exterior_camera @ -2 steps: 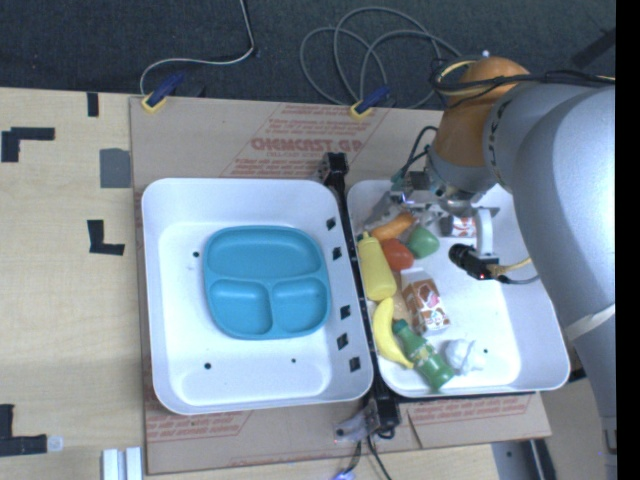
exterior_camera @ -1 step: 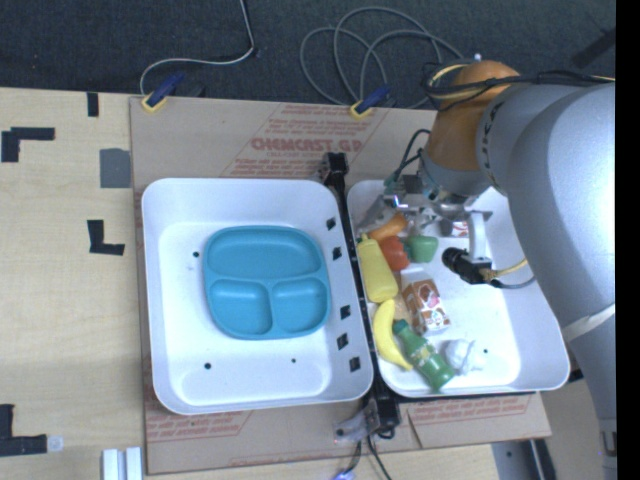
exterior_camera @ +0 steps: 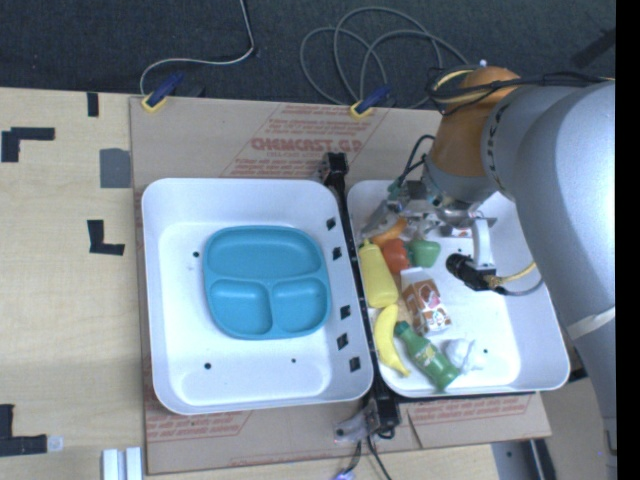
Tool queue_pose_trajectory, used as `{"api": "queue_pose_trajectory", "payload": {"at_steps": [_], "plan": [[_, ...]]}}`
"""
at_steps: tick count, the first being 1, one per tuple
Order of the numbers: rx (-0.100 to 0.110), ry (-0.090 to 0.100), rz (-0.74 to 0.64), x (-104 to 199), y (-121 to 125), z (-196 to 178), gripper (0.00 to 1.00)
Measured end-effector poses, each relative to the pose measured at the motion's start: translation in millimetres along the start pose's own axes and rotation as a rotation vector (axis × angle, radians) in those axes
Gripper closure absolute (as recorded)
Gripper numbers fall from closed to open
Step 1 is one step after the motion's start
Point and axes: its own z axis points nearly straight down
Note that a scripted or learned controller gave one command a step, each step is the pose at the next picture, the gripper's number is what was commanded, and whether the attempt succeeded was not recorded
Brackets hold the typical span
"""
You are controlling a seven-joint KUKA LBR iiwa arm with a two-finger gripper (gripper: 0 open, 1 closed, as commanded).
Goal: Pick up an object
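Nearest, the bottle [exterior_camera: 428, 360] and banana [exterior_camera: 388, 340] lie touching in the right bin [exterior_camera: 535, 353]; past them the snack pack [exterior_camera: 425, 306], yellow block [exterior_camera: 377, 274] and red and green pieces crowd under the gripper [exterior_camera: 432, 218] — a grasp could catch two or slip. Jaws: cannot tell

Blue tray [exterior_camera: 266, 279] in white bin [exterior_camera: 160, 268]; yellow banana [exterior_camera: 386, 340], green bottle [exterior_camera: 428, 358], possibly a red-brown packet [exterior_camera: 426, 306].

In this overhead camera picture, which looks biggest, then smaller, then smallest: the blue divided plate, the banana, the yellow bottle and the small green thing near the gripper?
1. Blue divided plate, by far.
2. Banana and yellow bottle: similar, too close to rank.
3. Small green thing, smallest.
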Motion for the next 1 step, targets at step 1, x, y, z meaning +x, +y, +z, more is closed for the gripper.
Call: {"api": "queue_pose_trajectory", "payload": {"at_steps": [1], "plan": [[0.008, 0.003, 0.001, 0.6, -1.6, -8.4, 1.0]]}}
